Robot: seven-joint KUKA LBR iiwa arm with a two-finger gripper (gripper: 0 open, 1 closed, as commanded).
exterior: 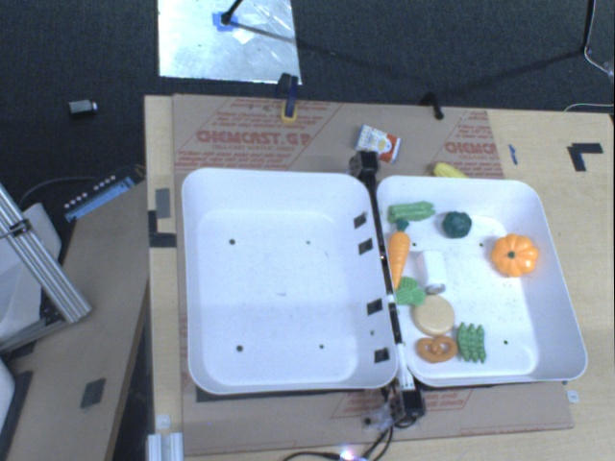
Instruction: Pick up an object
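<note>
Gripper: cannot tell its state from this view.
Right bin (553, 286): holds all the pickable items.
Left edge of right bin: carrot (398, 249), with a green pod (411, 211) above it.
Upper middle: dark green broccoli (456, 224).
Right side: orange pumpkin (515, 254), apart from the rest.
Lower area: tan disc (434, 315), pretzel (436, 350), green beans (471, 342).
Left bin (279, 277): white, beside the right bin.
Bench behind the bins: yellow banana (448, 171).

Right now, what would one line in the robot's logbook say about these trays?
task: pick up an object | right bin: pumpkin, carrot, other toy foods | left bin: nothing picked yet | banana: outside bins
</note>
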